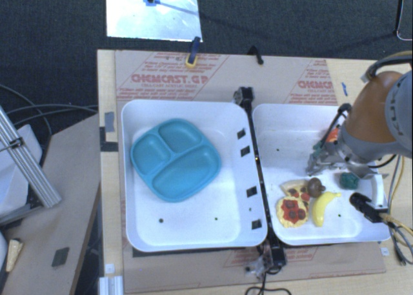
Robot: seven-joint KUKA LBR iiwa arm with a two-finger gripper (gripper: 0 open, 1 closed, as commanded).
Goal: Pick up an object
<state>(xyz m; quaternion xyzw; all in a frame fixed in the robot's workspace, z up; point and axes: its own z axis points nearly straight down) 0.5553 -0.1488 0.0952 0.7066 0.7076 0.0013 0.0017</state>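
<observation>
At the near end of the right bin (pixel 284 132), a toy pizza (pixel 292 211) and a banana (pixel 322 207) lie side by side, just apart, with a brown piece (pixel 315 187) and a yellow wedge (pixel 293 188) close behind them. The cluster looks loosely dropped rather than arranged, which leaves each piece open from above. The banana's long axis runs near to far, leaning right, with its far tip pointing toward the arm's side. The pizza is round and has no heading. Just beyond the brown piece the gripper (pixel 317 163) hangs low over the bin floor, apparently placed to come down on one of these pieces, the brown piece being nearest. Nothing is seen in its grasp, and whether it is released or clenched cannot be told from this angle. A teal piece (pixel 348 180) sits just to its right, beneath the arm (pixel 381 113), which reaches in from the right edge. Across the divider, a blue plate (pixel 175 158) lies flat in the left bin (pixel 193 223), well apart from the work. Beyond both bins, the board (pixel 168 81) beneath them runs to the bench's far edge
</observation>
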